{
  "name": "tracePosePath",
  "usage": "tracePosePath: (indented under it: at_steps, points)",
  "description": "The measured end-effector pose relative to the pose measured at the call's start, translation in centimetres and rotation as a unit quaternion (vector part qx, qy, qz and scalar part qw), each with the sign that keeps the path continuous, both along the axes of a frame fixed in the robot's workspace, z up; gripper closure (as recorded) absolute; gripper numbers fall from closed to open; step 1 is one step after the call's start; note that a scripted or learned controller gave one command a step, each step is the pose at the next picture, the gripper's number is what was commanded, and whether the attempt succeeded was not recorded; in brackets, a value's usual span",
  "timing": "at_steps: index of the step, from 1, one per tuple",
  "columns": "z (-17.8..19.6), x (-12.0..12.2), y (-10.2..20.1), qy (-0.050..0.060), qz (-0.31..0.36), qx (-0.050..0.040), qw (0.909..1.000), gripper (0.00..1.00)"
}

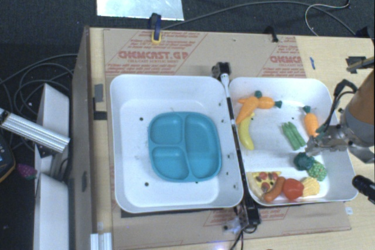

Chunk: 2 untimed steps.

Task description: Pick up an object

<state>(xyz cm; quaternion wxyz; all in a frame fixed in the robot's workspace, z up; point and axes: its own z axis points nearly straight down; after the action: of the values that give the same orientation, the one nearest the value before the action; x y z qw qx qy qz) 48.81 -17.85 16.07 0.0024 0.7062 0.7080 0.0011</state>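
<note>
Hovering low over the right bin (280,86), the end effector (314,146) is sitting at that bin's right side, just above the broccoli (304,161); whether it is apart or together I cannot tell, and nothing is showing as gripped. The nearest candidates are crowding close: the broccoli is touching a yellow-green corn piece (318,171), a small carrot (311,123) is lying just beyond, and the green beans (292,134) are lying to the left. To do this step well, I judge the tool should be centring over one item (the broccoli looks closest) and descending straight, so the neighbour is not being nudged. The arm (358,117) is reaching in from the right, wrist bending down toward the bin. Farther off, a banana (245,132), a pizza slice (265,180) and a tomato (293,188) are lying in the same bin, while the left bin (126,126) is holding a blue tray (184,146) on the counter (193,52).
</note>
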Motion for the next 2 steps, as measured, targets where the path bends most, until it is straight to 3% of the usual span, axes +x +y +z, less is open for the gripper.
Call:
tracePosePath:
  at_steps: [1, 2]
  points:
    - [0.0, 0.0, 0.0, 0.0, 0.0, 0.0001, 1.0, 0.0]
    - [1.0, 0.1, 0.0, -0.002, 0.001, -0.0003, 1.0, 1.0]
